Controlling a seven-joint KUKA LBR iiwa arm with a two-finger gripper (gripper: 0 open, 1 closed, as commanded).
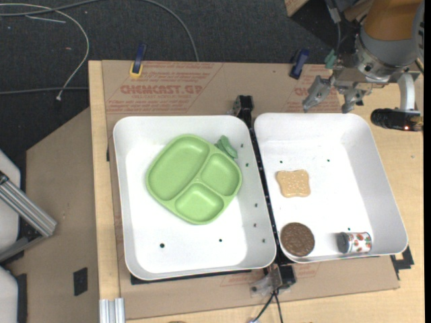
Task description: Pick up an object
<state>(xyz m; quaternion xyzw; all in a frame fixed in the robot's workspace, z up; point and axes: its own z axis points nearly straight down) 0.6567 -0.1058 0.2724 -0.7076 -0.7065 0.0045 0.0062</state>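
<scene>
Gripper [335, 98] fingers hang spread apart with nothing between them, poised above the far edge of the right-hand bin [377, 153] as the grey arm [394, 19] with its orange band reaches in from the right. Judging by that stance, the pick-up is at its opening step: the approach, with no object yet chosen by contact. Three candidates lie in the right-hand bin: a tan, toast-shaped flat piece [293, 183] near the middle of its left side, a round brown disc [297, 239] at the near left corner, and a small can [354, 242] lying on its side toward the near right corner, well apart from the gripper. In the left-hand bin [131, 200] rests a green sectioned plate [194, 178], with a small dark-green item [227, 146] touching its far right rim. The next move, in my view, calls for travel toward the near side of the bin and a descent squarely over one item; the flat pieces offer little for two fingers to close on, so the can looks the likelier prize. Red lettering on the cardboard sheet [168, 86] under the bins reads roughly "CHEMCAST GP", partly covered. The can's label shows red spots on white, but any wording is too small to read. Blue clamps [139, 58] pin the sheet's far edge.
</scene>
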